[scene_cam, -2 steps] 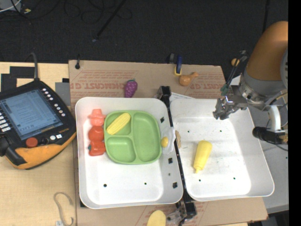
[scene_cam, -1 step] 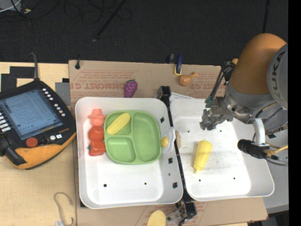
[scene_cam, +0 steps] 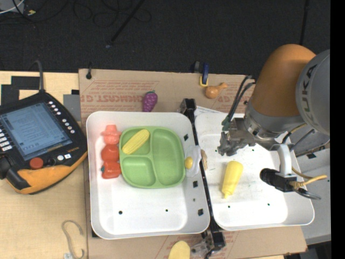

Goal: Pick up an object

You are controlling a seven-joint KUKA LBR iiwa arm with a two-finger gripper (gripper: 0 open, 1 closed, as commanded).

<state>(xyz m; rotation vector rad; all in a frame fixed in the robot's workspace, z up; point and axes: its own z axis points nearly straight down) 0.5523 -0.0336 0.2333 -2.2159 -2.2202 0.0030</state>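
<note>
The yellow bottle (scene_cam: 231, 178) lies tilted in the right bin (scene_cam: 269, 212). The end effector (scene_cam: 229, 147) hangs just above its upper end; its grip state cannot be told. A good pick likely needs centring over the bottle's body, straddling its narrow width.

green divided plate (scene_cam: 153, 169) | yellow corn (scene_cam: 135, 141) | red figure (scene_cam: 110, 152) | yellow bottle (scene_cam: 231, 178) | white bins (scene_cam: 140, 220) | purple grapes (scene_cam: 149, 100)
</note>
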